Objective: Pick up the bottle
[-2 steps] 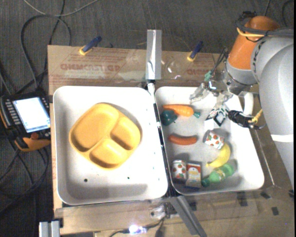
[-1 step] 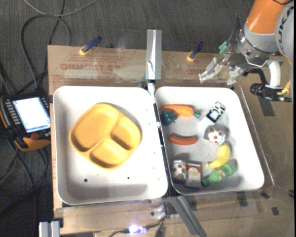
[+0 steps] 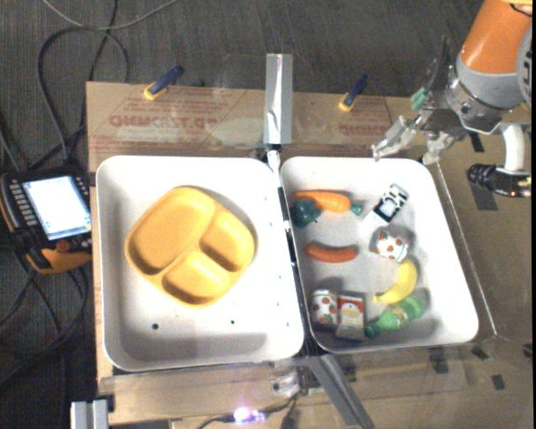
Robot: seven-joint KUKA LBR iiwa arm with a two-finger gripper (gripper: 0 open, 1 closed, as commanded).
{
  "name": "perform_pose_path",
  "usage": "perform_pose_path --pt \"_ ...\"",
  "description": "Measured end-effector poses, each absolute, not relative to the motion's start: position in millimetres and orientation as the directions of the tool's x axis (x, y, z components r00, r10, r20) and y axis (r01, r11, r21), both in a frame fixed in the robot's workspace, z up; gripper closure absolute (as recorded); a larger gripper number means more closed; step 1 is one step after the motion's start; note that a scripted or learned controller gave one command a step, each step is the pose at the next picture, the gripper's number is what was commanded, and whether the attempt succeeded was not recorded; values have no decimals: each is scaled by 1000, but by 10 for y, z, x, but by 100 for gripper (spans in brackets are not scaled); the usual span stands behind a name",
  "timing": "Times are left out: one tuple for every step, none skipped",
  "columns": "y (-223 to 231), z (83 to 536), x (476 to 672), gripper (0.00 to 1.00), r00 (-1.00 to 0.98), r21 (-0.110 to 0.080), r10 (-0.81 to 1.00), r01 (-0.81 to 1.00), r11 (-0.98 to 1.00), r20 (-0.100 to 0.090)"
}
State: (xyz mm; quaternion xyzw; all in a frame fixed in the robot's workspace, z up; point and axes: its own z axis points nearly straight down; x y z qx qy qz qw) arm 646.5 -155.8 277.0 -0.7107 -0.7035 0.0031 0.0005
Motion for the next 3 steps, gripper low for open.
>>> perform_pose_path --pt "-1552 2824 6483 100 9 -11 1000 1000 -9 -7" --pt "-910 1806 5929 100 358 -8 934 934 -358 -2" --pt "-912 1807 5929 0 358 -8 934 934 -358 -2"
